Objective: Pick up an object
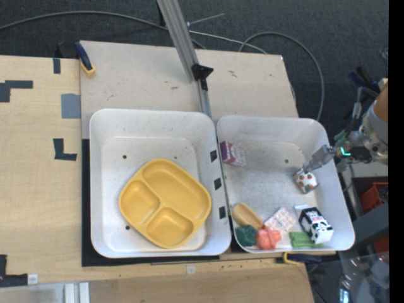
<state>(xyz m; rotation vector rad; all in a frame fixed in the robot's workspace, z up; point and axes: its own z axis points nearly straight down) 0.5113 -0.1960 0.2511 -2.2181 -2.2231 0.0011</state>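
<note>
Spotted ball point(306, 181) just below pincer point(314, 161), right bin point(265, 128).

Divided plate point(165, 202) in left bin point(104, 125).

Illumination is bright, even and diffuse, from overhead. The two white bins point(101, 169) render near full brightness, with surface specks still visible. Shadows are soft and short: a faint one lies beneath the yellow tray point(165, 202), and a dark line marks the seam between the bins. No hard glare is present. Overall sharpness is moderate; small items in the right-hand bin are grainy, and the arm point(379, 128) at the right edge is blurred. The dark floor point(265, 11) retains little detail.
</note>
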